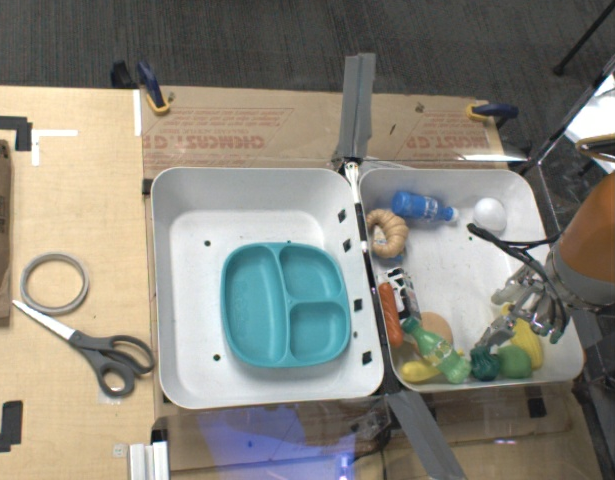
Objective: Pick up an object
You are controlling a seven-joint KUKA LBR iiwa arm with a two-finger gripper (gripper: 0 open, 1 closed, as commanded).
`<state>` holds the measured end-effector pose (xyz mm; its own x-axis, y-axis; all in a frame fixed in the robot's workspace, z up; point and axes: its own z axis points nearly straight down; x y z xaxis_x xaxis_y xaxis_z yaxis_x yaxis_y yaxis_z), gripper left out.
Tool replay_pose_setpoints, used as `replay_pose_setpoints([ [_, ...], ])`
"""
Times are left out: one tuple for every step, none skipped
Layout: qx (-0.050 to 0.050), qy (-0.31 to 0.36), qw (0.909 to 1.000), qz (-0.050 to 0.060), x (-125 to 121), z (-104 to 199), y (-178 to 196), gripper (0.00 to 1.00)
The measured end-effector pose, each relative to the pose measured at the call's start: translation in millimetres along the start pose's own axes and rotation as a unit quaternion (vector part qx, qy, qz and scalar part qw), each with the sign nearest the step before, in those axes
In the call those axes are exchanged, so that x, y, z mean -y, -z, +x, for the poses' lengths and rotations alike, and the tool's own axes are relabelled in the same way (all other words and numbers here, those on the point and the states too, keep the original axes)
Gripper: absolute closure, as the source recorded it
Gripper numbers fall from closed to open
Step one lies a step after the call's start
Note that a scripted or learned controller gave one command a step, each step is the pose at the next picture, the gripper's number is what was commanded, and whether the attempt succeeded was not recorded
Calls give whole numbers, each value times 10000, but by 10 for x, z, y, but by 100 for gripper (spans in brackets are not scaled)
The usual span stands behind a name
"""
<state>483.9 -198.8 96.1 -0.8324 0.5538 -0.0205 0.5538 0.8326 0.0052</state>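
The gripper [515,320], whose state cannot be told, is seen low in the right bin [457,183] over a yellow toy [528,340], which should be approached straight down and kept apart from the green toy [507,363] beside it, the tray [285,304] lying well apart

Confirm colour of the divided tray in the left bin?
Teal, plain all over: divided tray, seen in the camera view.

A teal plastic divided plate [285,304] is seen in a white bin [177,268]. A blue bottle [422,206], a white ball [488,212] and a yellow toy [528,342] are seen.
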Motion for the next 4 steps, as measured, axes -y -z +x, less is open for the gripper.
replay_pose_setpoints([
  [-60,21,10000,17,4,29,62,100],
  [-97,-924,9957,35,-530,97,-50,100],
  [-96,-925,9957,36,-528,96,-49,0],
  [-6,-1083,9941,5,-872,505,4,0],
])
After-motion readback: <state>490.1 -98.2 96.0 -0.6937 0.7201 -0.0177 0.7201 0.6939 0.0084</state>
